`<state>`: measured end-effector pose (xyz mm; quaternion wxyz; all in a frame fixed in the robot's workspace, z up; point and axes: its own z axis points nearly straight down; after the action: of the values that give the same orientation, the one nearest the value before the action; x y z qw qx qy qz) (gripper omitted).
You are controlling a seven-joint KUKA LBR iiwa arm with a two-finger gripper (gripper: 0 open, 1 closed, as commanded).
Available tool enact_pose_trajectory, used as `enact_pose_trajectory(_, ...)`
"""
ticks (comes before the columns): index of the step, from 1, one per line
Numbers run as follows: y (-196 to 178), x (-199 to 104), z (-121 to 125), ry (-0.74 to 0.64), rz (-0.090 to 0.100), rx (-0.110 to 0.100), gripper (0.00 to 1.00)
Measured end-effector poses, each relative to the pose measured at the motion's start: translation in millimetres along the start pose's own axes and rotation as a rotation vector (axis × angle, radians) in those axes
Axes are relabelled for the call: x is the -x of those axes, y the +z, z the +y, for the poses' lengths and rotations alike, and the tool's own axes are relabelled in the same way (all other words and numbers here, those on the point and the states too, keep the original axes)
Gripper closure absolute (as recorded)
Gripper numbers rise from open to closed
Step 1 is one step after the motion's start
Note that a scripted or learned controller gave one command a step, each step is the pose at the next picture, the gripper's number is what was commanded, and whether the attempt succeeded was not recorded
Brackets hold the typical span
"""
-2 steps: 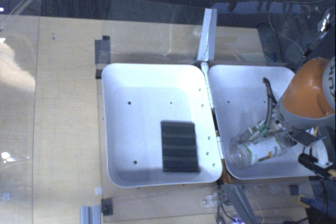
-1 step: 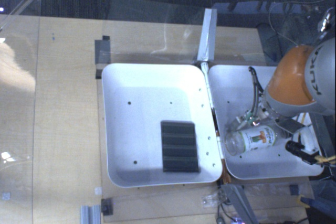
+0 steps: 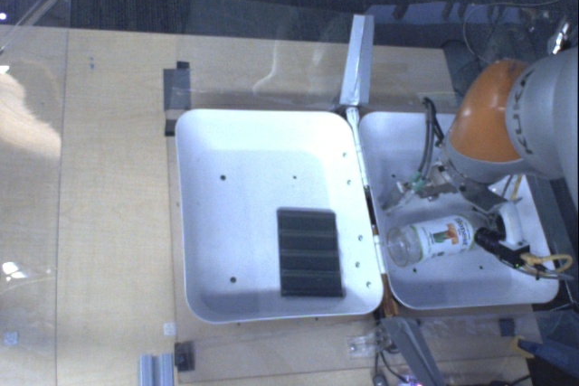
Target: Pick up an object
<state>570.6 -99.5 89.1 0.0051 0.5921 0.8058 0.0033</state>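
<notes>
We see two candidate objects. A clear plastic bottle (image 3: pixel 431 240) with a white, green and orange label lies on its side in the right bin (image 3: pixel 398 136), near that bin's front edge, one end just beside the left wall. A flat black ribbed block (image 3: pixel 309 252) lies in the left bin (image 3: pixel 226 149), close to the front edge, nearer the front right corner.
</notes>
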Motion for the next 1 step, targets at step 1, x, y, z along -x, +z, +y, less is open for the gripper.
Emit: enact_pose_trajectory(1,3.1,18.7,85.5,-0.023,0.002,-0.003,0.00)
